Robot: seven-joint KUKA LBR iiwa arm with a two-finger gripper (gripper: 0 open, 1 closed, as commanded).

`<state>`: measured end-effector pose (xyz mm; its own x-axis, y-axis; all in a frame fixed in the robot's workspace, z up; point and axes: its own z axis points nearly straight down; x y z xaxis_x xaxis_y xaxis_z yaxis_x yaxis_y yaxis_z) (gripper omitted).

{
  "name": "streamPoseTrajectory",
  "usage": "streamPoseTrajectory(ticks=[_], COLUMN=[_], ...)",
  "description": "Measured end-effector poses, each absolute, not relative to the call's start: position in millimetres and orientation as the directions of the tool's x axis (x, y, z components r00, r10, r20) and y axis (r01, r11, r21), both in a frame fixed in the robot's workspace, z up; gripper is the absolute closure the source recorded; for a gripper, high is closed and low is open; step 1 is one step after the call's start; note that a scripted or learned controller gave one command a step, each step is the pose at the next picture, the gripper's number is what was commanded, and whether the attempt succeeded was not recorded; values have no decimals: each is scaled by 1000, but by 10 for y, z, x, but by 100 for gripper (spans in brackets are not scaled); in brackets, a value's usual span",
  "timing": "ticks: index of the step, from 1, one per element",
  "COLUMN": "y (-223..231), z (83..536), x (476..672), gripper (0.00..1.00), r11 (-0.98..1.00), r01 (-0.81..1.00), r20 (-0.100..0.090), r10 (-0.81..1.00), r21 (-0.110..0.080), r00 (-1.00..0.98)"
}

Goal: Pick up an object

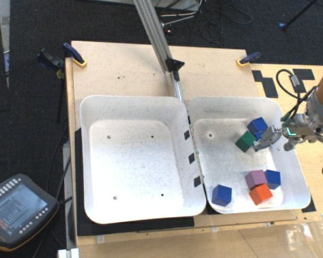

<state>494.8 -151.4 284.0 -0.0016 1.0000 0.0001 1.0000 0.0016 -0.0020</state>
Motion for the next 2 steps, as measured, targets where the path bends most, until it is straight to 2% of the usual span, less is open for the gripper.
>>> streamPoseTrajectory(ticks=[1,2], y=[-1513,-1465], z=[2854,2408], x=[4952,4914], gripper=[0,0], r11=[1,0], r01=[1000,1000], r20=[-1,1], r10=[1000,1000], r21=[1,-3], r00=[-1,0])
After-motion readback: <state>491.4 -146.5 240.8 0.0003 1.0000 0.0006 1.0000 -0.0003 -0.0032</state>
